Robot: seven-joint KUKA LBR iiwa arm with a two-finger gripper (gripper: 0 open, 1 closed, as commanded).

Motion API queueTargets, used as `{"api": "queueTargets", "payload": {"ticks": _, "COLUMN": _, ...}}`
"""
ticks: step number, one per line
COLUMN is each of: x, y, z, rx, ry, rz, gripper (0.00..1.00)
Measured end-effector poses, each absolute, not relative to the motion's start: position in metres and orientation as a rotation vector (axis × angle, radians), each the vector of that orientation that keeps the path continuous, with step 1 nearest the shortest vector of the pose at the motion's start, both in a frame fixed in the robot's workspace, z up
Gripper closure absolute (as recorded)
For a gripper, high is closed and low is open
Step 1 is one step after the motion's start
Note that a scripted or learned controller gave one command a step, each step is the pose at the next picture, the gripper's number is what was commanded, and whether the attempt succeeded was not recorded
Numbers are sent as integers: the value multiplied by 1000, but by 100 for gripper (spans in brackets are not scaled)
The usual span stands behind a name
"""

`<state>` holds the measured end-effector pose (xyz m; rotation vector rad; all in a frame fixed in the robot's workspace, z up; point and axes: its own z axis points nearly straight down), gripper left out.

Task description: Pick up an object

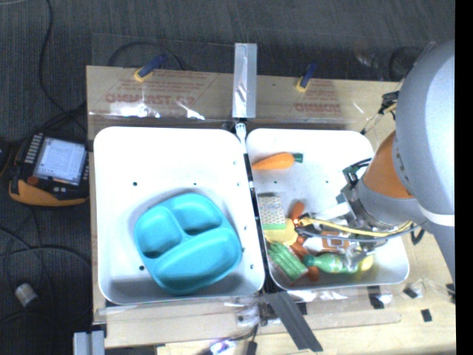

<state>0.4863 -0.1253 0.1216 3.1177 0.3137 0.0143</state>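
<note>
Reaching in from the right, my arm (432, 139) is cut off by the frame. Left bin (126, 161): glossy blue compartment tray (188, 241). Right bin (325, 161): cluttered toy pile (295, 250), carrot (275, 161) apart. End effector (332, 237) buried in cables; grip state can't tell.

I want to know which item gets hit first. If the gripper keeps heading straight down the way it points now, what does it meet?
Probably the heap of small toy foods in the right white bin, near the green bottle-shaped toy. The gripper hangs just over it; depth is unclear.
</note>
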Motion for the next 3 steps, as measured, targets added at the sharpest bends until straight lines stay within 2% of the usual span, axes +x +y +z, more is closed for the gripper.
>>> {"api": "queueTargets", "payload": {"ticks": 1, "x": 488, "y": -177, "z": 240, "rx": 3077, "ry": 628, "rz": -9, "gripper": 0}}
{"api": "queueTargets", "payload": {"ticks": 2, "x": 489, "y": -115, "z": 294, "rx": 3123, "ry": 317, "rz": -6, "gripper": 0}}
{"api": "queueTargets", "payload": {"ticks": 3, "x": 483, "y": -54, "z": 182, "rx": 3128, "ry": 319, "rz": -11, "gripper": 0}}
